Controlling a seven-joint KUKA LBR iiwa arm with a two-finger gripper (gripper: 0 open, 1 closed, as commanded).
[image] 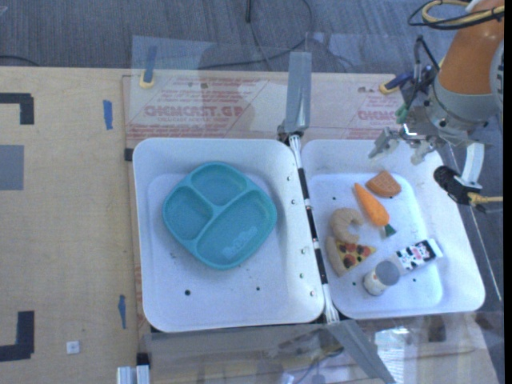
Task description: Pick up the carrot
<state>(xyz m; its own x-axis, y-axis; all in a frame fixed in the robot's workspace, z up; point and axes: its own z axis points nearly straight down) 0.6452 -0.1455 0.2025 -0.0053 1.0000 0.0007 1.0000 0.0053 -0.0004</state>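
Fingers [382, 144] spread wide, nothing held, gripper [404, 144] hovering over the bin's rim, short of the carrot [372, 206].

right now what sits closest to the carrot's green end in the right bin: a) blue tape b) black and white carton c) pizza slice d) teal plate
b, the black and white carton lies just below the green tip of the carrot in the right bin, nearer than the pizza slice.

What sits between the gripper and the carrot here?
In the camera view, an orange-brown food piece lies between the gripper and the carrot, just up-right of it.
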